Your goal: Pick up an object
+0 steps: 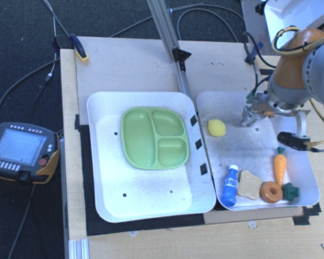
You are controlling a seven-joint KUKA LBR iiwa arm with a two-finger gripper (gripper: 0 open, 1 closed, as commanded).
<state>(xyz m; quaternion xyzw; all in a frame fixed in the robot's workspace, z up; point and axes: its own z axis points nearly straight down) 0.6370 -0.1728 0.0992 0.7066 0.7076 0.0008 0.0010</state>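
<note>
Lemon point(216, 127) alone in right bin point(235, 99), near claw point(252, 117): likely easiest pick. Claw low over floor, finger state unclear.

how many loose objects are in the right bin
5: a yellow lemon near the bin's upper left, and along the lower edge a blue bottle, toast slice, doughnut and carrot. The gripper could hide something small.

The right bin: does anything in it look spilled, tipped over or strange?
Nothing looks spilled. The blue bottle lies on its side in the right bin, against the bread slice. The lemon sits alone.
</note>
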